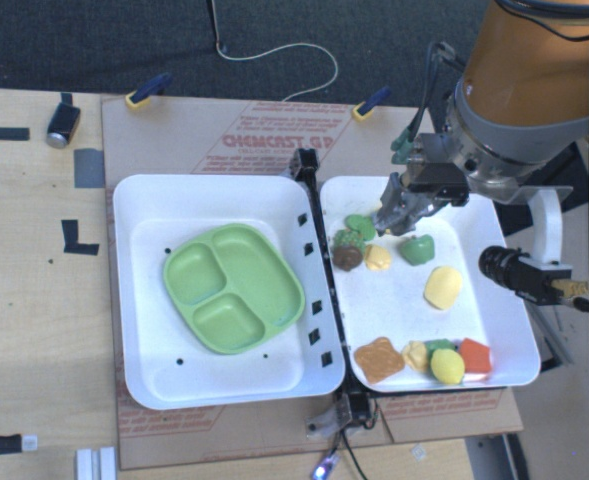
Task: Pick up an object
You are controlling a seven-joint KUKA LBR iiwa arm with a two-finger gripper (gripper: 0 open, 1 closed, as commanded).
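Camera view: hand point(394, 220) low in right bin point(494, 368), by green pepper point(416, 249). Can't tell if open or shut. Pepper looks light, hard, smooth, may slip. Best grab across middle.

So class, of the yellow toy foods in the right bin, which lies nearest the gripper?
The small pale yellow piece, beside the brown one and just below the gripper. The larger lemon and the yellow pieces at the front edge lie farther off.
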